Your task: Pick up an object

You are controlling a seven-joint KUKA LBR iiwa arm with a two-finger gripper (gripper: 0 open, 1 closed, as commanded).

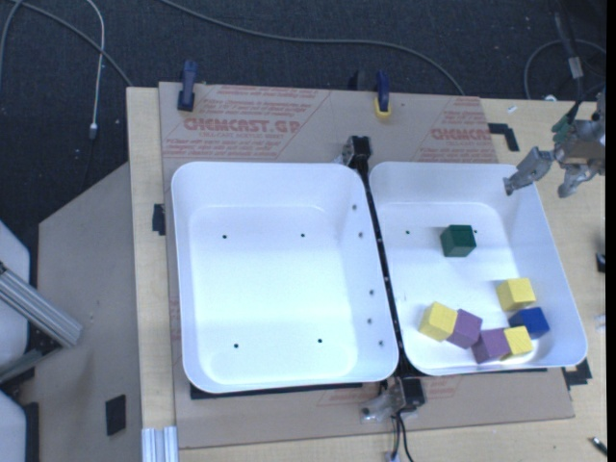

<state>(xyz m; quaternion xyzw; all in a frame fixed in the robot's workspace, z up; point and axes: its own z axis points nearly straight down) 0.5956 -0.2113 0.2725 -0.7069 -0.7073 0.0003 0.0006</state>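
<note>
I am hovering my gripper (pixel 547 173) over the far right corner of the right bin (pixel 423 195), jaws spread open and gripping nothing. The green cube (pixel 458 240) is sitting alone to my left and nearer; 6 other blocks are clustering at the bin's near right.

We see a dark carpet floor (pixel 289 27) crossed by white cables (pixel 96 41), a pale wooden bench (pixel 144 258) topped with printed cardboard (pixel 289 123) (held by 2 blue clamps (pixel 188 85)), evenly lit.
</note>
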